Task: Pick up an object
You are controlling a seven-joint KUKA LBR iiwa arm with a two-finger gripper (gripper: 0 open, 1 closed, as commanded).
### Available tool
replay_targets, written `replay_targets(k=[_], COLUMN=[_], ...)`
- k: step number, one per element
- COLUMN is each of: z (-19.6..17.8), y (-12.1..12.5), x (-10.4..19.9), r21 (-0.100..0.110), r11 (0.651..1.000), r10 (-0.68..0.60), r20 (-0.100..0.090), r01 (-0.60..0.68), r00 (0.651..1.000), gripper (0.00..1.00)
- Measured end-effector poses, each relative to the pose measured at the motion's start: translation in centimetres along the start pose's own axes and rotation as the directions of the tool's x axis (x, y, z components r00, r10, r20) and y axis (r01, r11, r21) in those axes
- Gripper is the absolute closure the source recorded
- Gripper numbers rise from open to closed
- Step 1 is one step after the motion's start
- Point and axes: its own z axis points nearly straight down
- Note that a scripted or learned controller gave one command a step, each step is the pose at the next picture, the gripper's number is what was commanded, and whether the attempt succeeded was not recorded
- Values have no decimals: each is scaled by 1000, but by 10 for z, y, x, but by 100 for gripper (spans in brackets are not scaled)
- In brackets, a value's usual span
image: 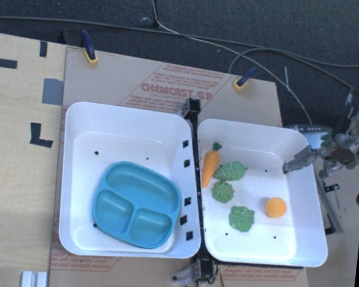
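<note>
A blue tray [137, 204] with 3 compartments is lying in the left bin [71, 178], nearest the lens, while the pickable items are sitting in the right bin [307, 240]. The gripper [309, 159] is hanging over that bin's upper right rim, carrying nothing — whether its fingers are spread or closed cannot be told from this angle.

Any piece is serving as the target. The orange ball [276, 207] is looking like the cleanest choice: it is lying near the gripper and well apart from its neighbours. The carrot [210, 165] is leaning against the divider wall, leaving little room for a finger on that side. A good attempt is calling for a descent straight over the ball's middle, fingers straddling it evenly, since a round thing is likely to squirt sideways under an off-centre pinch.

The count — 2 bins, 1 tray, 1 carrot, 1 ball, and 3 green broccoli pieces: one [230, 171] beside the carrot, one [223, 192] just below it, one [242, 218] lower still.
</note>
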Motion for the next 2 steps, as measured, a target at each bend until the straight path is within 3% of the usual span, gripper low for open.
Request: replay_targets(k=[1,2], z=[-7,43], y=[2,9], x=[1,8], r21=[-12,-8], r11=[1000,1000], r10=[-4,-5], r20=[3,2], r01=[4,5], r00=[1000,1000], gripper=[0,0])
